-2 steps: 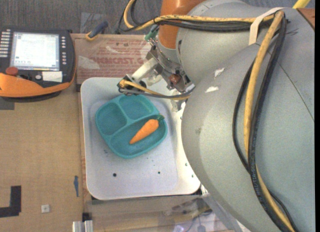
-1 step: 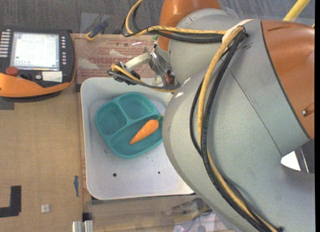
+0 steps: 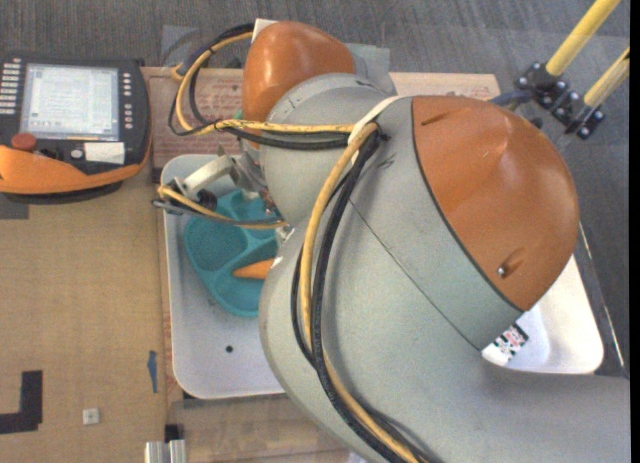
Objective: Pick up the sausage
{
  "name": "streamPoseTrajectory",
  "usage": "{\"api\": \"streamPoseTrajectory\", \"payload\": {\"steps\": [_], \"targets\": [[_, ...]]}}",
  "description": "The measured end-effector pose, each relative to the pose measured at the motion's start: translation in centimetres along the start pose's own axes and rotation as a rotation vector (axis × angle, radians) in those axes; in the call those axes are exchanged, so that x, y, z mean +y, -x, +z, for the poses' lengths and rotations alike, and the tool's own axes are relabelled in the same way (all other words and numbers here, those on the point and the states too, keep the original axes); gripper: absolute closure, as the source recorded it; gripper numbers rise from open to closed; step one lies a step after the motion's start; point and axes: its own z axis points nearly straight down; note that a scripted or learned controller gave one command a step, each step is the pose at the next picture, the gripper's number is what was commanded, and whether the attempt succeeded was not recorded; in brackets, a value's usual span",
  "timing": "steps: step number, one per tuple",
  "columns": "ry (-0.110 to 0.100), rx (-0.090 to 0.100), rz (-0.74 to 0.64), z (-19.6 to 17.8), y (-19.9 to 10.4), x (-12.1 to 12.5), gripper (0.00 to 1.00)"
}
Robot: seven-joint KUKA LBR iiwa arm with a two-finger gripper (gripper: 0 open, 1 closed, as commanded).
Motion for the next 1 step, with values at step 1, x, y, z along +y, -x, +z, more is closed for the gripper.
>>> {"api": "streamPoseTrajectory", "payload": {"steps": [1], "targets": [[0.000, 0.000, 0.000, 0.00, 0.00, 0.02, 0.00]]}}
